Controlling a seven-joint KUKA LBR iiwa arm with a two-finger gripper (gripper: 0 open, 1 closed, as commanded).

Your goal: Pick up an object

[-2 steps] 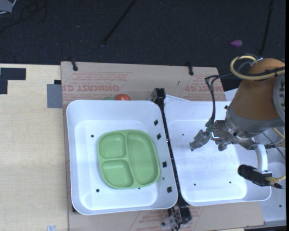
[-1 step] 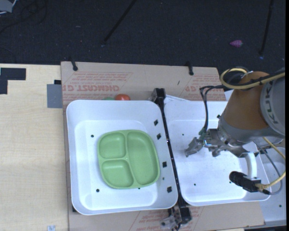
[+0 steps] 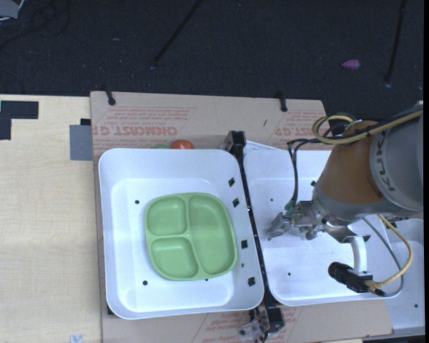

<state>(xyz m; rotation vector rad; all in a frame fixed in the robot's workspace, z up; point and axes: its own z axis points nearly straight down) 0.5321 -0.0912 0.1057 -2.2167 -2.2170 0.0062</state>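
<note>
A light green plate (image 3: 191,235) with three compartments lies flat in the middle of the left white bin (image 3: 121,191). My gripper (image 3: 277,227) hangs low over the left part of the right white bin (image 3: 272,174), close to the divider between the bins. Its metal tip points left, toward that divider. Nothing shows between its tips. The grey arm with its orange band (image 3: 350,177) covers the right half of that bin.
A small red-orange object (image 3: 181,145) lies on the cardboard just behind the left bin's far rim. A black clamp strip (image 3: 244,213) runs between the bins. Pale bench surface (image 3: 36,227) extends to the left.
</note>
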